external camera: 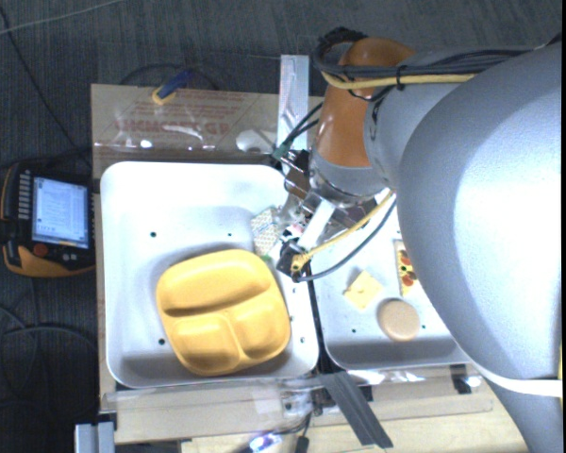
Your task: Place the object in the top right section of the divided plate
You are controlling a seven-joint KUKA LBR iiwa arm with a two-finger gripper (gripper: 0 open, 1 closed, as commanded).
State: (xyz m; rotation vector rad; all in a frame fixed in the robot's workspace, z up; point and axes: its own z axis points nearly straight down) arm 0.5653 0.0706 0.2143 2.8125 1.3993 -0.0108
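A yellow divided plate (224,308) lies in the left bin (141,206), toward its front, with one long section and two smaller ones. My gripper (281,223) hangs over the right rim of that bin, just above and to the right of the plate. A small pale speckled object (262,223) sits right against the gripper's left side. Whether it is between the fingers is hidden by the wrist.
The right bin (358,347) holds a pale yellow wedge (362,290), a round tan piece (399,319) and a small red-orange item (407,270) by the arm. A handheld screen unit (49,219) lies left of the bench. The arm covers the right bin's far side.
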